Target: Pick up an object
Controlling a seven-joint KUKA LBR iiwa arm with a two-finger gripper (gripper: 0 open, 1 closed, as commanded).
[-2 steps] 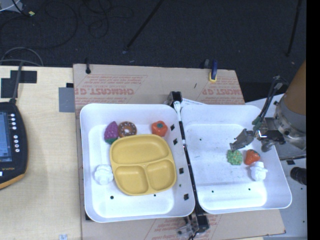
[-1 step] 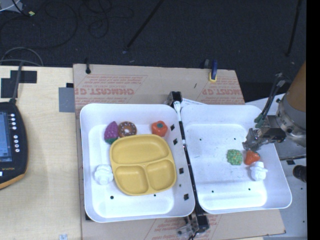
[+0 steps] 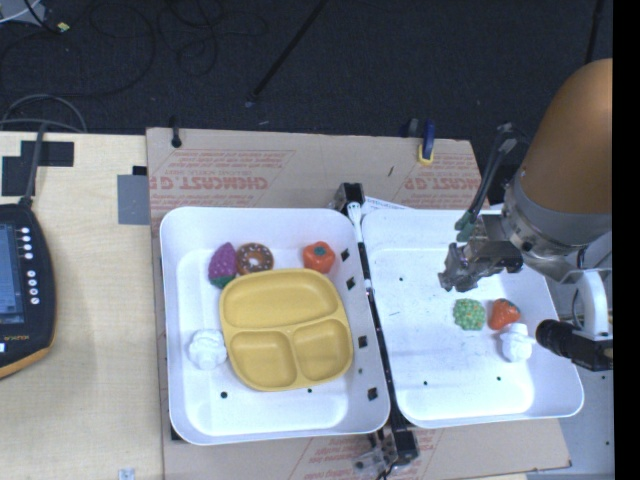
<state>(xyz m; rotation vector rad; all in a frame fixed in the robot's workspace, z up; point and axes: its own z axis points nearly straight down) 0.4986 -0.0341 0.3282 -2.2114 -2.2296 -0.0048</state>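
Note:
In the right bin (image 3: 430, 388) lie a green bumpy toy (image 3: 468, 314), a red-orange toy (image 3: 504, 314) and a small white piece (image 3: 516, 345), close together at the right. My gripper (image 3: 457, 277) hangs just above and to the left of the green toy, its dark fingers pointing down. Nothing shows between them. The left bin (image 3: 190, 408) holds a yellow divided plate (image 3: 285, 326), a purple toy (image 3: 222, 264), a chocolate doughnut (image 3: 254, 258), a red tomato-like toy (image 3: 319, 257) and a white object (image 3: 207, 347).
The two bins meet at a black clamped divider (image 3: 362, 308). A teach pendant (image 3: 20, 288) lies on the wooden bench at far left. A black part of the arm's mount (image 3: 572, 342) overhangs the right bin's right edge.

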